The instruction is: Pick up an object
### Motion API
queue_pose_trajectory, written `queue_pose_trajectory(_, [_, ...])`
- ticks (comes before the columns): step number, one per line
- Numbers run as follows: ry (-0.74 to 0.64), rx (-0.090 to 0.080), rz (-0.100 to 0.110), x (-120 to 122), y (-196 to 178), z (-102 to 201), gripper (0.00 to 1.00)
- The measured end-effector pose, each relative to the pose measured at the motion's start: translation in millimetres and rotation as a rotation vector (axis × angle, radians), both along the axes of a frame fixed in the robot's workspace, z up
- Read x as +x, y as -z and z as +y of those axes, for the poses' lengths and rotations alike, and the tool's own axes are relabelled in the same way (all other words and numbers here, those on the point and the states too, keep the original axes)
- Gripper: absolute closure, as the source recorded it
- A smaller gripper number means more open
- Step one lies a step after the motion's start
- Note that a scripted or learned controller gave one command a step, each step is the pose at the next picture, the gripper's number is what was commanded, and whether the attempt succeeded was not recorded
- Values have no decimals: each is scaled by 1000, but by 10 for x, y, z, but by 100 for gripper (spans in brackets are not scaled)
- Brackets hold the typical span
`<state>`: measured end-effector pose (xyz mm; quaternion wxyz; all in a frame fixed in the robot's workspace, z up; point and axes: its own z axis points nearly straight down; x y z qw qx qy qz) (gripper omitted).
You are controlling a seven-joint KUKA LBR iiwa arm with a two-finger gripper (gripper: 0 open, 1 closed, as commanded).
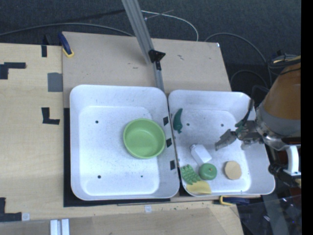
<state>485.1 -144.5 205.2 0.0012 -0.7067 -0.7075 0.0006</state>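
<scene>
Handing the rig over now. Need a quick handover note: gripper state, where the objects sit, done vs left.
Gripper: over the right bin, above its middle, nothing seen between its fingers; open or shut is not readable from this view.
Right bin: white block nearest the gripper, green round piece, tan round piece, green ridged piece and yellow piece along the near wall, dark green piece near the divider.
Left bin: green bowl.
Done: nothing lifted.
Left: the whole pick; the white block looks like the closest candidate.
</scene>
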Motion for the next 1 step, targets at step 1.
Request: queue_pose_trajectory(1, [0, 0, 0, 0, 0, 0, 0])
